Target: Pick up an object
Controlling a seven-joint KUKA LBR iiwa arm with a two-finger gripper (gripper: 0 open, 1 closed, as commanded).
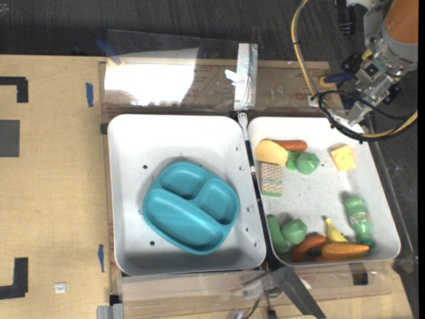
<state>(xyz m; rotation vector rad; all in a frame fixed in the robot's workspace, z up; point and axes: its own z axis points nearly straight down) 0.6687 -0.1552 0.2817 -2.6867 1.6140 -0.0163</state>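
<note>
The right bin holds several toy foods. Along its far side lie a yellow fruit, a red sausage, a green ball and a yellow cheese wedge. A wafer rests by the left wall. Toward the near edge lie a green bottle, a banana, an orange carrot and a green pepper. My gripper hangs above the bin's far right corner, up and right of the cheese, with nothing seen in it.
The left bin holds a teal divided plate. Yellow and black cables loop around the wrist above the right bin's far edge. A clear plastic sheet lies behind the left bin.
</note>
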